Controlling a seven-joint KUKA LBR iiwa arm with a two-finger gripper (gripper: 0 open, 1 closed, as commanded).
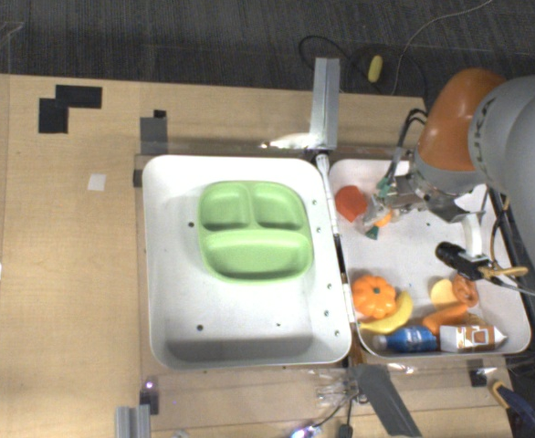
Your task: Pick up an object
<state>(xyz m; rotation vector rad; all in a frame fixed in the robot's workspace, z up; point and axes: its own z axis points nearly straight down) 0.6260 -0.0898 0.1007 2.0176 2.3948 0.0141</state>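
Pale wood bench [57, 272], dark carpet [158, 16] behind, two white bins [158, 272], pincer [382, 210] grip unclear.

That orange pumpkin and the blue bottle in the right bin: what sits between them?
A yellow banana curves between the pumpkin and blue bottle, touching both, in the camera view.

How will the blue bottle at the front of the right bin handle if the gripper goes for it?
The blue bottle lies on its side, so it may roll when nudged. Its smooth rounded body looks slippery for two fingers. The banana and the white carton crowd it against the bin's front wall, leaving little finger room.
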